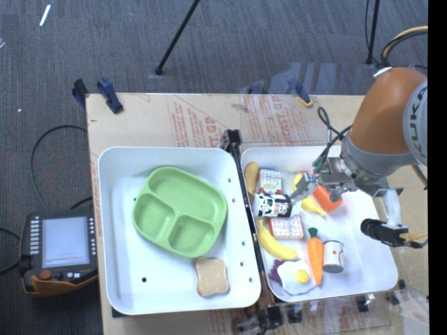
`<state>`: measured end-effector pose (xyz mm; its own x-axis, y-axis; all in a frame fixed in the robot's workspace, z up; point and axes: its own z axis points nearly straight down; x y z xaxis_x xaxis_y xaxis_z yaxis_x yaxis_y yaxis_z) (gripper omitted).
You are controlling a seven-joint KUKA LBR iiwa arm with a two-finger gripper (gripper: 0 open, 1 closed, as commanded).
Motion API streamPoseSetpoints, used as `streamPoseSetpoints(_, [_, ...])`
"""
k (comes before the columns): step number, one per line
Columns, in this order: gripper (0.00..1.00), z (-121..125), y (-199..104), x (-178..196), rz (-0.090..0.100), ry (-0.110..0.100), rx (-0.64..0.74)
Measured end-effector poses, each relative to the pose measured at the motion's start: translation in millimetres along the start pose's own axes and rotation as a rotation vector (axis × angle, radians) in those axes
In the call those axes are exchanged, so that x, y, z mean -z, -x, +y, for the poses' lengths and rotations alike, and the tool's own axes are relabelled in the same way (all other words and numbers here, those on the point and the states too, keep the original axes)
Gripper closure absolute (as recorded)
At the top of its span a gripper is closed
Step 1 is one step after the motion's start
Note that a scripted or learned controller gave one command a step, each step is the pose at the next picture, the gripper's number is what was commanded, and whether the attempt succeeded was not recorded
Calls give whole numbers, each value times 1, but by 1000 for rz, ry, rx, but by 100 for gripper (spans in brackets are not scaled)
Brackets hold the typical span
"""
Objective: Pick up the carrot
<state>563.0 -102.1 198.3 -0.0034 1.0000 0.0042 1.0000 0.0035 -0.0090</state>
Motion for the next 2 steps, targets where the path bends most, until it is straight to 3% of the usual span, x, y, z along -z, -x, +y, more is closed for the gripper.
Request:
streamPoseSetpoints(1, [0,-71,46,-113,1,-1,15])
streamPoseSetpoints(2, [100,-72,48,-105,5,-6,4])
